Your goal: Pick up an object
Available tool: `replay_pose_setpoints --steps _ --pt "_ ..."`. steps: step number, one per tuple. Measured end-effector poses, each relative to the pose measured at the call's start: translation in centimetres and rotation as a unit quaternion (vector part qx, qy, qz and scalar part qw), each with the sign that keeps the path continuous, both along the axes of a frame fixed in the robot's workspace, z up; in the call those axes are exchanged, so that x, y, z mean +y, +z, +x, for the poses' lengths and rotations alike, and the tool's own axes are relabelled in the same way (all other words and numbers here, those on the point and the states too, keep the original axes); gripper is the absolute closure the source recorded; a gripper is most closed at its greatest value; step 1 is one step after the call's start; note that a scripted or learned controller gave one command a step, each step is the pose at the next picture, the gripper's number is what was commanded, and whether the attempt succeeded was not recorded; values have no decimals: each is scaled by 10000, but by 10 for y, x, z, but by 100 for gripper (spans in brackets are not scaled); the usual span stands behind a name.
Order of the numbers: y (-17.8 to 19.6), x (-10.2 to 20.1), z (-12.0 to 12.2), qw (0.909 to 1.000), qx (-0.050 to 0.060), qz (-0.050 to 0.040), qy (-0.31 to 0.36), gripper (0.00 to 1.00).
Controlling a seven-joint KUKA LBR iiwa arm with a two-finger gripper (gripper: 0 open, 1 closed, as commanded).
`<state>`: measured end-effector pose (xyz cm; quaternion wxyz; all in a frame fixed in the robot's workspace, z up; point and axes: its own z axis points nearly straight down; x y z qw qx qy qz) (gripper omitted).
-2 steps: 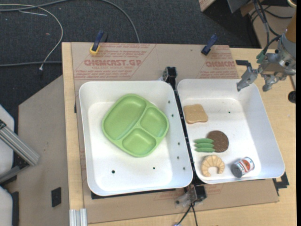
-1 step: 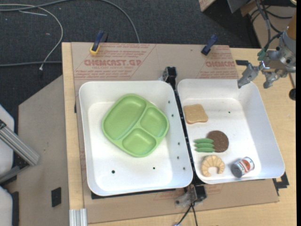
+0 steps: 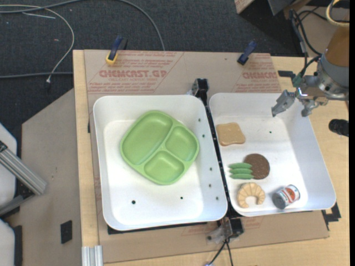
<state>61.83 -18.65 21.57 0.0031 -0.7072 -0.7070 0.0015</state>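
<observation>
In the right bin (image 3: 310,148) the far half and the whole right side lie bare, so there is open room there beneath the gripper (image 3: 294,105), whose jaws stand apart. The toast (image 3: 230,133) sits against the left wall; the brown patty (image 3: 258,165), green beans (image 3: 241,170), croissant (image 3: 250,194) and small can (image 3: 285,197) crowd the near part. In the left bin (image 3: 105,148) the green divided plate (image 3: 160,147) fills the middle, leaving bare margins around it.

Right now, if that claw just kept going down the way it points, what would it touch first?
Probably bare floor of the right bin. The gripper, fingers spread, hangs above its far end; the toast slice lies off to one side, though depth is unclear.
</observation>
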Motion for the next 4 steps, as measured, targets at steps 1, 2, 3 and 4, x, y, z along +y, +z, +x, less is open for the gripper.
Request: replay_pose_setpoints --steps 1,2,3,4 --pt "-48 1 9 10000 -11 -1 8 0" --pt "-110 5 6 10000 3 2 4 0" --pt "-95 5 9 10000 -39 -8 7 100" --pt "-49 2 15 10000 -64 -22 6 100"
